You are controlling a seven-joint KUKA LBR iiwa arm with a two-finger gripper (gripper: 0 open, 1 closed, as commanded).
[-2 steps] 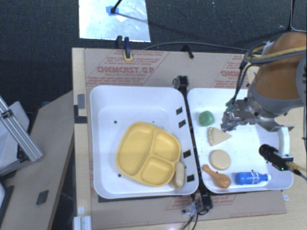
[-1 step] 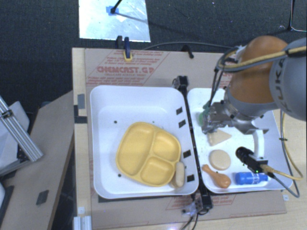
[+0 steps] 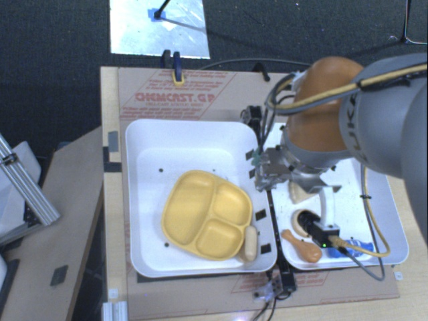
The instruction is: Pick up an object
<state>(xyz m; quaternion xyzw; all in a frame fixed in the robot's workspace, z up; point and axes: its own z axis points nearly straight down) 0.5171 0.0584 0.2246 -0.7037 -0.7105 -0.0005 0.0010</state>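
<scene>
The yellow three-compartment tray (image 3: 207, 215) lies flat in the left bin (image 3: 144, 159), a beige roll (image 3: 250, 243) touching its right edge. The gripper (image 3: 271, 172) hangs over the bin divider; its opening cannot be determined.

Both bins are white: the left bin (image 3: 144, 179) and the right bin (image 3: 391, 233). In the left one lies a pale yellow divided plate (image 3: 207, 214) with a cream roll-shaped piece (image 3: 250, 244) at its lower right edge. In the right bin are a tan wooden spoon (image 3: 302, 246) and a blue item (image 3: 356, 247). The arm (image 3: 381, 119) is grey with an orange band (image 3: 324, 109). The cardboard sheet (image 3: 180, 92) carries red lettering.
</scene>
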